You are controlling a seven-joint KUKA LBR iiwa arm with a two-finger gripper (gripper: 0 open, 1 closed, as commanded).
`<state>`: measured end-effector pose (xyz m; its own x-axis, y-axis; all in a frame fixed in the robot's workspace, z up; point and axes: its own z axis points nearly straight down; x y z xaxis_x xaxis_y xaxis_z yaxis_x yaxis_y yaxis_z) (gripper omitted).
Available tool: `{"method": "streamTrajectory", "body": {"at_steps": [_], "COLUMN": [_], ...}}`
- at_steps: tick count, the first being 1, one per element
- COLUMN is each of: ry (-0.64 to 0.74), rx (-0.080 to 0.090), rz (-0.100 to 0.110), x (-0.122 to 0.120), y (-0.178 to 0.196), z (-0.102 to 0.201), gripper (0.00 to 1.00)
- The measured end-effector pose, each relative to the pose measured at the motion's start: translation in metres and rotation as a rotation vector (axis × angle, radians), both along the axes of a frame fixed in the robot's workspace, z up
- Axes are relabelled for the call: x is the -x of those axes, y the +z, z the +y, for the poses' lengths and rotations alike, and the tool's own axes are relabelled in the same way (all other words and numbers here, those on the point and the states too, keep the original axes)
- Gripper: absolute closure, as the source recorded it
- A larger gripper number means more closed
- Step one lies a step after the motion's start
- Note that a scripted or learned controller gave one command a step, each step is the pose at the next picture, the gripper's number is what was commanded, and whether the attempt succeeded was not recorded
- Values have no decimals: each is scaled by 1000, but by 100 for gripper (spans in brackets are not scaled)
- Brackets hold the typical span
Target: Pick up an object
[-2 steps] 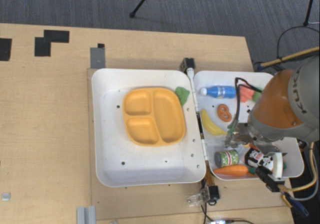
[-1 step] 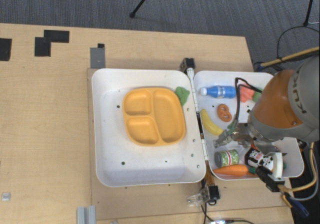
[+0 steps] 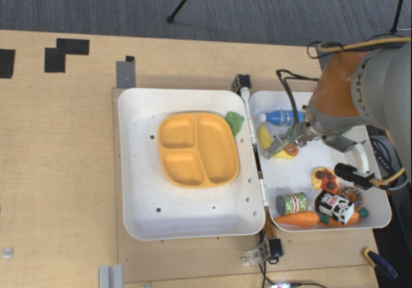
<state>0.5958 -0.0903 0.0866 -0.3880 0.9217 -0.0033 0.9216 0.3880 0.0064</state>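
My gripper (image 3: 281,145) hangs low over the upper left part of the right bin (image 3: 380,214), right above a yellow object (image 3: 264,134) that lies against the bin's left wall. A small orange-red piece (image 3: 292,149) shows just beside the gripper tip. A blue and white bottle (image 3: 278,116) lies just beyond it, towards the back wall. The grey arm with its orange band (image 3: 338,87) reaches in from the right and hides the bin's back right corner.
At the right bin's front lie a green can (image 3: 293,203), a carrot (image 3: 299,219), a black-and-white cow toy (image 3: 337,207) and an orange toy (image 3: 324,179). The left bin (image 3: 138,151) holds a yellow divided plate (image 3: 196,149) with a green item (image 3: 235,122) at its corner.
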Motion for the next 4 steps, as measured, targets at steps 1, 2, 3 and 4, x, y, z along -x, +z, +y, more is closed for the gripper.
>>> {"method": "streamTrajectory", "body": {"at_steps": [1, 2, 3, 4], "ry": [159, 132, 271, 739], "rx": [3, 4, 5, 8], "rz": [-3, -7, -5, -5], "x": [96, 105, 105, 105], "y": [1, 1, 1, 1], "z": [-18, 0, -1, -10], "gripper": [0, 0, 0, 0]}}
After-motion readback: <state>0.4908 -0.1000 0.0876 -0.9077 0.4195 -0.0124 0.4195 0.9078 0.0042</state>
